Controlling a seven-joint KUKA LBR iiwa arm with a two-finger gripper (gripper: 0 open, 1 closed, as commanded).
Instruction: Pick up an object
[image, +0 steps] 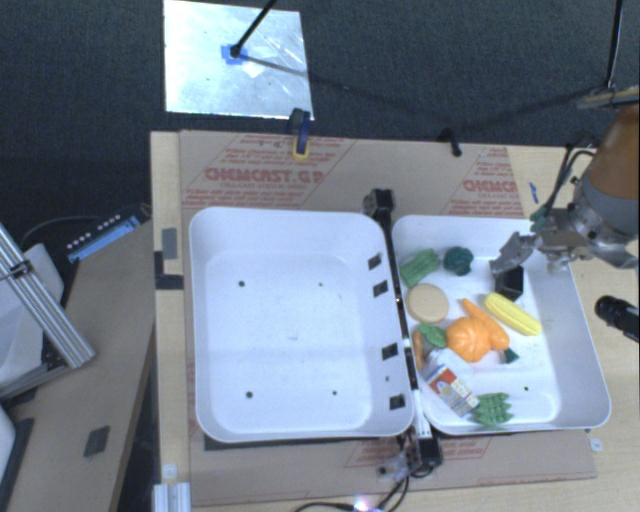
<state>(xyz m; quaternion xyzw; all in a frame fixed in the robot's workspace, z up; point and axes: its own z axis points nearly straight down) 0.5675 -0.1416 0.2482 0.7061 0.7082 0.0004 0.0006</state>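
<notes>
corn (513, 313) was the nearest toy to the pincer (509, 268), so i took it as the thing to pick up. it lay in the right bin (585, 395), just below the pincer in the picture and a little to the right of it, close but apart. its long axis ran at a slant, from upper left down to lower right. the orange pumpkin (472, 338) sat just left of the corn, almost touching it. the pincer hung over the upper part of this bin and grasped nothing i could see; whether it was released or clenched i could not tell. in my judgement it needed only a short move down toward the corn, closing across the short side.
</notes>
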